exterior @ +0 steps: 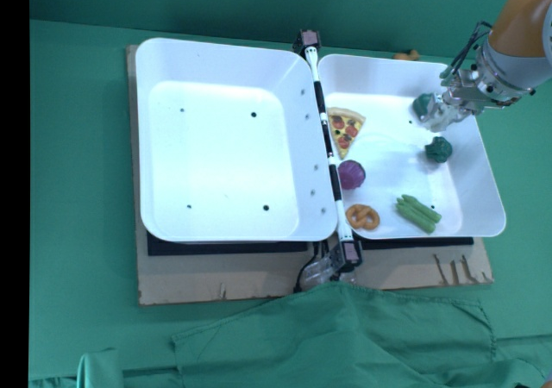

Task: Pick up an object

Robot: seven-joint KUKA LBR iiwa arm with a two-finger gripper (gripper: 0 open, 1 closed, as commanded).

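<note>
- Step in hand, as I judge it: the approach. The gripper [438, 115] is low in the right bin [483, 205], toward its 1 o'clock corner.
- A dark green broccoli-like piece [423, 104] lies touching or just beside the gripper, at its 10 o'clock.
- I cannot tell whether the gripper is wide, narrow or holding it.
- Next move calls for a confirmed grip, then a straight lift.

Worktop [78, 205] draped in green cloth. On it lies a brown cardboard sheet [216, 287], bearing two shallow white bins side by side: left bin [224, 59] and right bin [483, 205]. Crumpled green fabric [345, 334] lies along the near edge.
</note>
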